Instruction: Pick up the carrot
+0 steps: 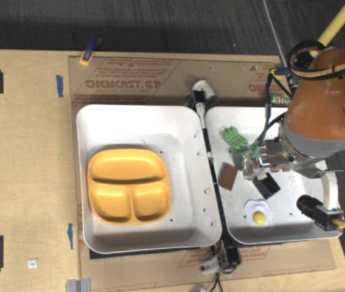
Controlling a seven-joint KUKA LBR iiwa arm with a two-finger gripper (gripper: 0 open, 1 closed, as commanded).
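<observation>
Two white bins lie side by side on the worktop (26, 163). The left bin (99, 117) holds a yellow three-compartment tray (128, 184). In the right bin (282, 230) the arm's hand (254, 163) hangs low over the floor, between a green toy (235, 137) on its far side and a black block (267, 185) on its near side; whether it is open or closed cannot be told. A brown piece (227, 176) lies to its left, a fried-egg toy (258, 213) nearer. No carrot can be identified.

Yellow divided tray (128, 184); white bins (99, 126); green toy (235, 137); brown block (227, 176); orange-banded grey arm (324, 102).
</observation>
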